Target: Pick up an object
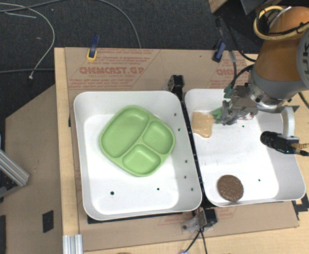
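A pale tan, bread-like piece (202, 125) lies at the left wall of the right bin (252, 165), near its back. My gripper (226, 116) hangs low just to the right of that piece, close to it, pointing down into the bin. A round brown cookie-like disc (230, 188) rests near the front edge of the right bin. A green divided plate (137, 140) with three compartments lies in the middle of the left bin (96, 189).
The two white bins sit side by side on a cardboard sheet (112, 67). A black clamp (176, 83) stands at the back between the bins. Blue clips (94, 45) hold the cardboard's back edge.
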`<action>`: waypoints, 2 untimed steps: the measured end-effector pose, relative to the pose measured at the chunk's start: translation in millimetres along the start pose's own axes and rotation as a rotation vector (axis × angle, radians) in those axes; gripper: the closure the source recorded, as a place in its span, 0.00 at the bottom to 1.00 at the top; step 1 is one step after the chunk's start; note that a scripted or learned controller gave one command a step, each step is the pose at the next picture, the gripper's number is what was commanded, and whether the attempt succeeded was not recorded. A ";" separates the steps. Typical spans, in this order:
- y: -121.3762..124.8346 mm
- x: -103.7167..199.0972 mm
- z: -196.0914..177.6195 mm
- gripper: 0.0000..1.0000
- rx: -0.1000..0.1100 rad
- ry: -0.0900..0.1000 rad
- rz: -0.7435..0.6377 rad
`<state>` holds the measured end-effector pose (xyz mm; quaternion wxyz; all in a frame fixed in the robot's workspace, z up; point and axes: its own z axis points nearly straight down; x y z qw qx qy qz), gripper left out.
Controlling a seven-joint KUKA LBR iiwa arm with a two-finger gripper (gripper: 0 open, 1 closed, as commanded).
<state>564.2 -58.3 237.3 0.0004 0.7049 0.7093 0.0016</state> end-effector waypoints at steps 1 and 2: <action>15.4 58.9 7.3 1.00 0.001 -0.001 0.000; 40.2 103.4 16.3 1.00 0.001 -0.001 0.001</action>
